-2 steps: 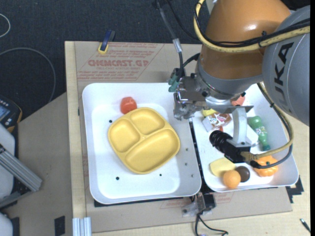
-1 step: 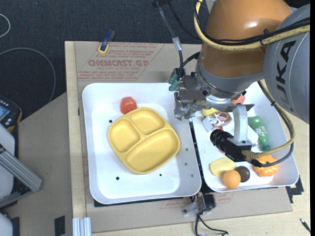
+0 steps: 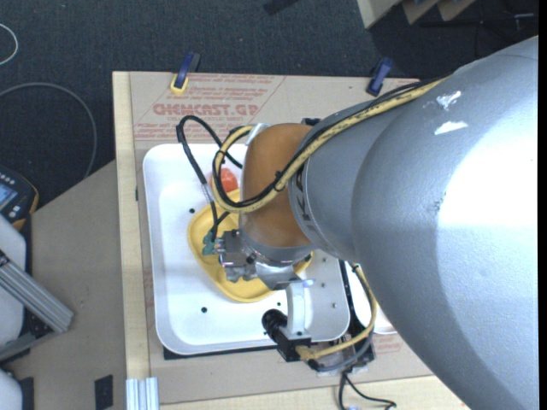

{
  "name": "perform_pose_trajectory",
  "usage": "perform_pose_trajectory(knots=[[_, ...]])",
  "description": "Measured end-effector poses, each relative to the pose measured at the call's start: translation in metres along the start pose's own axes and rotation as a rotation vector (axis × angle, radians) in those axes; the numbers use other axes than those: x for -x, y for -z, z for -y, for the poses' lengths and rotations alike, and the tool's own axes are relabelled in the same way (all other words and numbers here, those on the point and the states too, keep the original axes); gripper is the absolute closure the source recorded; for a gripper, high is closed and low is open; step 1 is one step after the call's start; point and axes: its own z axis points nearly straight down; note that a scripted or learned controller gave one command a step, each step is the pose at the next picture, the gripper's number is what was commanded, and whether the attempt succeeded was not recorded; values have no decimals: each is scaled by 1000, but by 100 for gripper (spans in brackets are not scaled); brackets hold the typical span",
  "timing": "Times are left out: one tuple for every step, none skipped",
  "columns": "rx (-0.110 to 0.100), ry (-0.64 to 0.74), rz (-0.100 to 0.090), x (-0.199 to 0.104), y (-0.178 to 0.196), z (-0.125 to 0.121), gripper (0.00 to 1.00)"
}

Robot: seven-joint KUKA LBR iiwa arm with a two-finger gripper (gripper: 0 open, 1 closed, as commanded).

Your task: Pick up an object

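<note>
1. We find the tool (image 3: 224, 254) low inside the left bin (image 3: 171, 254), directly beneath the wrist. The arm reaches in from the right, and its bulk covers most of the tool from the overhead camera. We cannot tell whether the tool is apart, together, or clamped on anything.

2. The orange band (image 3: 269, 186) above the wrist stands almost vertically over the bin. We judge this posture to serve a straight downward approach, which suits a shallow container with low walls.

3. A black cable (image 3: 195, 139) and a yellow cable (image 3: 224, 196) loop from the wrist over the far part of the bin. We judge the slack to be there so that the wrist can turn freely.

4. The yellow object (image 3: 244, 290) lies on the bin floor, directly under and around the tool, its near edge showing below the wrist. We take it as the likely target, since the tool is centred on it. Contact cannot be confirmed.

5. A small red-orange object (image 3: 227, 178) lies just beyond, toward the far side of the bin, partly behind the cables.

6. The bin rests on the bench (image 3: 137, 143), which carries a printed cardboard sheet held at its far edge by two clamps (image 3: 182, 73).

7. We judge the task as not yet complete: the yellow object rests on the bin floor.
</note>
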Motion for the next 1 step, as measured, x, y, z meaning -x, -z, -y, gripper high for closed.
perform_pose_trajectory(knots=[[10, -5, -4, 2, -55, -12, 100]])
